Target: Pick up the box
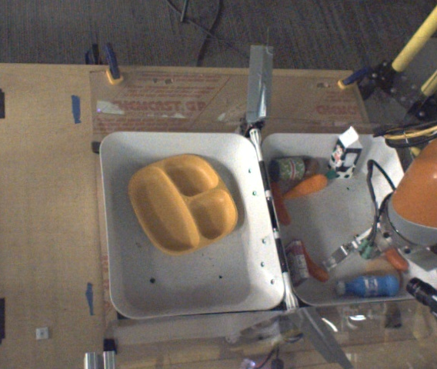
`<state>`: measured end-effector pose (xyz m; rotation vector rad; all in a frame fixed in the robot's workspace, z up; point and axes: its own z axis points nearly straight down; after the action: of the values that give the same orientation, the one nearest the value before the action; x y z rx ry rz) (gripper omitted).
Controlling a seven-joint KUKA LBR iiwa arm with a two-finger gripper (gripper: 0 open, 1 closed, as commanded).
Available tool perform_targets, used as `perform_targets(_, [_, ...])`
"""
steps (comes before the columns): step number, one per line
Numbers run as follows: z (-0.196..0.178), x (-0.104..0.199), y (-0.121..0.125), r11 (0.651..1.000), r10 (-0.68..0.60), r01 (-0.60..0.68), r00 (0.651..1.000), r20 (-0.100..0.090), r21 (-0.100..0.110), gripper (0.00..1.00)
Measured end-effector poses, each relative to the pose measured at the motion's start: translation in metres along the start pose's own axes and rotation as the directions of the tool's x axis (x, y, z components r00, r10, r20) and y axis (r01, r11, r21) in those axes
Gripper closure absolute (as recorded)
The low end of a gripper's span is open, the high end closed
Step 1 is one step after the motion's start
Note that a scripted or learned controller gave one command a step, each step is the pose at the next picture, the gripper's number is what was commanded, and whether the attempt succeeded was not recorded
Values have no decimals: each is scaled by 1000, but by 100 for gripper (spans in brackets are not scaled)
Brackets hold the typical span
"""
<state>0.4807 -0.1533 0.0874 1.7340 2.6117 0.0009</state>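
The surface [34, 206] carried two white bins side by side. The left bin [126, 283] held a yellow divided tray [182, 202] towards its far-left part, leaving bare floor along the near and right walls. In the right bin [311, 217], a can [294, 167] and a carrot [305, 187] lay at the far-left corner; the box [346, 152], a small white carton, stood near the far wall, just right of them. The fingers [343, 252] hovered over open floor mid-bin, well apart from the box; whether they were wide or narrow could not be told. A blue bottle [368, 286] lay by the near wall.
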Motion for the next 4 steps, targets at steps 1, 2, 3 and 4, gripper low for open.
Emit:
perform_targets(1, [-24, -15, 16, 989, -149, 149, 989, -4, 1, 0])
perform_targets(2, [-214, 48, 61, 987, 162, -162, 987, -3, 5, 0])
perform_targets(3, [-213, 42, 91, 965, 261, -261, 965, -2, 5, 0])
perform_targets(4, [-201, 25, 84, 937, 350, -350, 937, -3, 9, 0])
